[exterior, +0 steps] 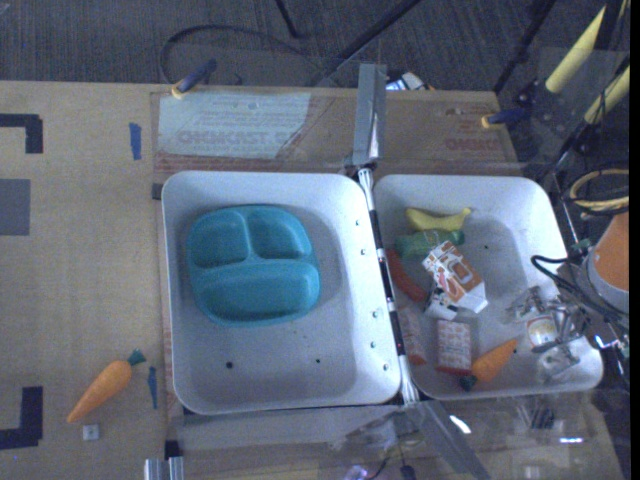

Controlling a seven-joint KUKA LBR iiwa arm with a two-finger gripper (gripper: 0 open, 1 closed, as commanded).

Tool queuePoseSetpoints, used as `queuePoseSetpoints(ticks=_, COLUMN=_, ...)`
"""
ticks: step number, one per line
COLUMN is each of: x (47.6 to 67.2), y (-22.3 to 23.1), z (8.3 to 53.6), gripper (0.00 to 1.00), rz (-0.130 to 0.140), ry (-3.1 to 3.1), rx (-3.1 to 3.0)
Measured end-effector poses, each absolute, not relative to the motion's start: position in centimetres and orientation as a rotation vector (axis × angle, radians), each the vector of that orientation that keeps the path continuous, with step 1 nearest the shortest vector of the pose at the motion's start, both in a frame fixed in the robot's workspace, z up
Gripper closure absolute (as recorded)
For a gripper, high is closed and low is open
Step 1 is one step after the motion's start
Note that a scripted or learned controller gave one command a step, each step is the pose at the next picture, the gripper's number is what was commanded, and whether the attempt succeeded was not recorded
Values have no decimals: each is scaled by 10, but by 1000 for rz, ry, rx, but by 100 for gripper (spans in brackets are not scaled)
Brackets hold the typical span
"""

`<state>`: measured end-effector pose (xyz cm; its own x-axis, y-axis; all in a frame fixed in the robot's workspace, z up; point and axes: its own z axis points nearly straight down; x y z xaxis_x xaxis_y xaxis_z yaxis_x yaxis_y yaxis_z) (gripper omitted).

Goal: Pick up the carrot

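- Two carrots in view. One carrot [494,361] lies in the right bin [520,193], near its front edge, tip pointing up-right toward the hand, green end touching a small red packet [453,346].
- Second carrot [100,388] lies on the bench [70,268], outside and left of the left bin [180,298], near the front left corner, green top pointing up-right.
- Hand [548,330] sits low over the right bin's front right corner, just right of the bin carrot, apart from it. Metal parts blur together; cannot tell how far the fingers are spread. Nothing seen between them.
- Arm's orange band [612,258] shows at the right edge.
- Right bin also holds a banana [437,216] at the back, a green item [428,241] just below it, a red-orange elongated item [405,278] along the left wall, and a white-and-orange carton [453,280] in the middle.
- Left bin holds a teal divided plate [253,264], three compartments, set toward the back left.
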<state>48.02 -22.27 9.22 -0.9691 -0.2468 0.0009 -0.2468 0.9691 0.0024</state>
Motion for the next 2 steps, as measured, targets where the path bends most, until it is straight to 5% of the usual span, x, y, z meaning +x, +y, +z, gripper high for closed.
queuePoseSetpoints(ticks=1, x=482, y=-222, z=100, gripper=100, rz=-5, ry=-3118, rx=388)
queuePoseSetpoints(ticks=2, x=482, y=-222, z=100, gripper=0, rz=-5, ry=-3118, rx=388)
